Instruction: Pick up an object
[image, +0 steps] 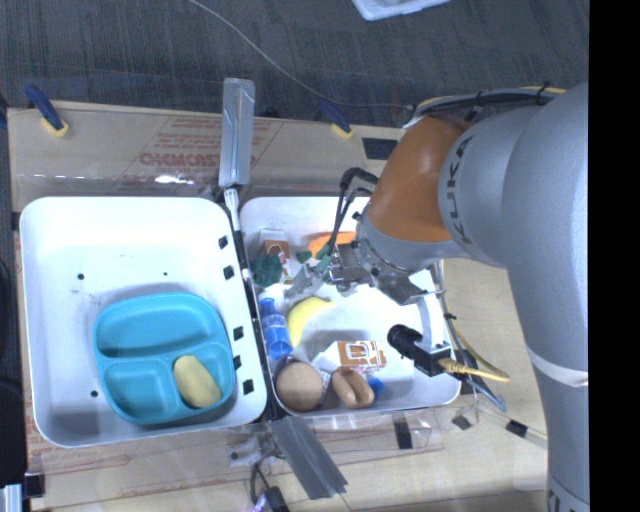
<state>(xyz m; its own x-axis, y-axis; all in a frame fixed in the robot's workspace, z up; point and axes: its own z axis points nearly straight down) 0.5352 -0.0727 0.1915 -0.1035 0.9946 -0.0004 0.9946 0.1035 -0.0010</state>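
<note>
My gripper (322, 268) hangs low in the right bin (440, 395), at its middle, just above a yellow rounded object (305, 315). A dark green object (266, 268) lies just to its left. Beside it along the bin's left wall lies a blue bottle (272, 328). An orange object (330, 241) shows behind the gripper, partly hidden by the wrist. At the bin's front lie a brown ball (298, 386), a tan bread-like piece (350, 387) and a small orange-and-white carton (360, 354).
The left bin (60, 240) holds a blue sectioned tray (150, 330) with a yellow potato-like object (197, 381) in its front right compartment. A small brown-and-white packet (275, 246) sits at the right bin's back left. The arm covers that bin's right side.
</note>
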